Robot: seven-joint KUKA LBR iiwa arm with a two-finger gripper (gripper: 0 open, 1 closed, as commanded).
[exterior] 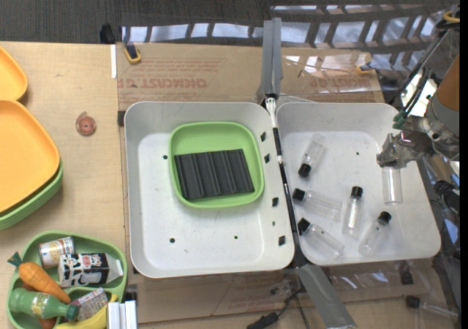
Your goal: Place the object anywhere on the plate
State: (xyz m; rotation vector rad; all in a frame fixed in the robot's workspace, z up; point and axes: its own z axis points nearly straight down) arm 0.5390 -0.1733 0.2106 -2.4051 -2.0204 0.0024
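Observation:
A green square plate [213, 131] sits in the left white bin [146, 196] and bears a dark grey ridged slab [215, 174]. Several clear vials with black caps lie in the right bin [365, 124]: one at the upper left [314, 152], one in the middle [354, 209], one near the front [322, 239]. My gripper [393, 155] hangs over the right bin's right side. A clear vial [393, 186] lies or hangs directly below it, its top end hidden by the gripper. I cannot tell whether they touch.
Orange plates [25, 152] are stacked on the wooden table at the far left. A green bowl of toy food [62, 280] sits at the front left. Cardboard [190, 72] and a metal rack [351, 28] lie behind the bins.

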